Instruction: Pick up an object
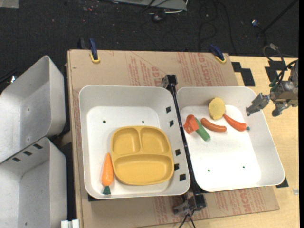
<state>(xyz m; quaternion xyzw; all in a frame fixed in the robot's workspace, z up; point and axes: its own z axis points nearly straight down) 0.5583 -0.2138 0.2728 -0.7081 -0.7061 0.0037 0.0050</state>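
Note:
The right bin (247, 175) holds a lumpy yellow piece (217, 107), a brown-orange sausage (213, 125), a red chili (235, 122) and a red toy with a green stem (191, 123). In the left bin (90, 127) lie a yellow divided plate (141, 155) and an orange carrot (108, 170). My gripper (267, 105) hovers over the right bin's upper right rim, just right of the chili. It is open and its fingers are spread with nothing between them.
Both bins sit on a brown board (142, 65) held by blue-and-yellow clamps (94, 51) at the back. Two grey tubs (28, 108) stand at the far left. Cables and dark floor lie beyond the board.

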